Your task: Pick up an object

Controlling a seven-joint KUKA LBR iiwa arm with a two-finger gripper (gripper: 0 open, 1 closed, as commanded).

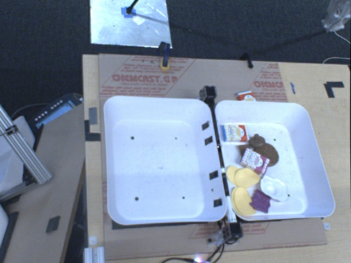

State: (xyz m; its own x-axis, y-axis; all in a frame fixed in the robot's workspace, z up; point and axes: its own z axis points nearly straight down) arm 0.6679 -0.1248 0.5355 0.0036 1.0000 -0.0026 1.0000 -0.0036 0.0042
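In the camera view, the pale, blurred shape at the far right corner is probably my fingers [335,12]. It is too smeared for me to tell whether they are spread or closed, or whether anything is in them. Everything worth taking lies nearer and to the left of that spot, heaped along the left side of the right bin [310,147]. The left bin [159,163] is just beside it, and the two rims touch. Farthest in the heap is a small carton [235,132] with a red and yellow label, its long side running left to right; I cannot read the print. Next to it is a brown lump [264,148], touching a red-and-white packet [254,159] that lies on a diagonal. Nearer still are two yellow pieces [243,176], a purple scrap [260,201] and a white object [274,188], all crowded together. I judge the carton the cleanest pick, since it stands a little apart. On the counter, the cardboard sheet [145,76] under the bins reads "CHEMCAST GP".
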